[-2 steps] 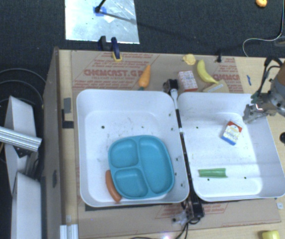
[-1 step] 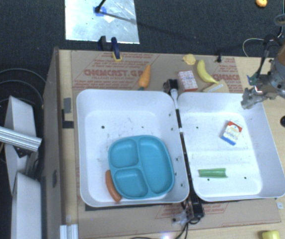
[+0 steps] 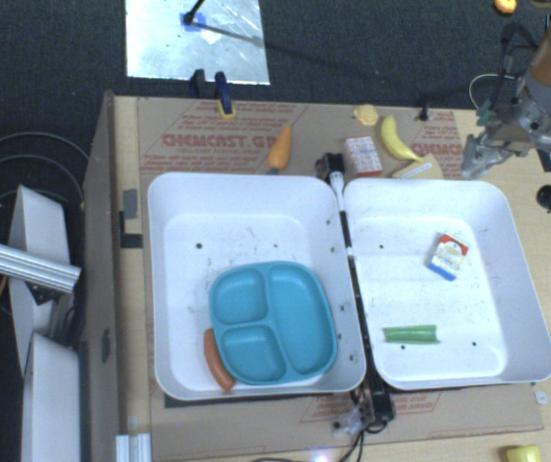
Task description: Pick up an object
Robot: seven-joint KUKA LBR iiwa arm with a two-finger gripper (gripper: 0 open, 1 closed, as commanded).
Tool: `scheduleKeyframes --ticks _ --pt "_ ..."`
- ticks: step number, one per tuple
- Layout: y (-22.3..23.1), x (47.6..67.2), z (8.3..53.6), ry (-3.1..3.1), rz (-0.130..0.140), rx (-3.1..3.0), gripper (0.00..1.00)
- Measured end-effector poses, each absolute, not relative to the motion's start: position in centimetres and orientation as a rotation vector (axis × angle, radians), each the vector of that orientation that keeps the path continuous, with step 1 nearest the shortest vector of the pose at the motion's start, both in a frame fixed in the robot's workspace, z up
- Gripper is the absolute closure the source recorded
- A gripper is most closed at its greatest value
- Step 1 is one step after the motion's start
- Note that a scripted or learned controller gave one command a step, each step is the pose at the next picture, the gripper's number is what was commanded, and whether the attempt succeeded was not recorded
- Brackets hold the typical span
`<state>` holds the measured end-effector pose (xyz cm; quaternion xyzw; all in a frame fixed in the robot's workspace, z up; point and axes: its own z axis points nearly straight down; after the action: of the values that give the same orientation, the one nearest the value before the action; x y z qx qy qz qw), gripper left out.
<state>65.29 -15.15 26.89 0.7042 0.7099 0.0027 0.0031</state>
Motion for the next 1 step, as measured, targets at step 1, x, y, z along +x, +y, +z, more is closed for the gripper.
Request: scheduleKeyframes --ticks 1 --pt "-17.37 66.95 24.59 2.218 0.001 2.218 1.0"
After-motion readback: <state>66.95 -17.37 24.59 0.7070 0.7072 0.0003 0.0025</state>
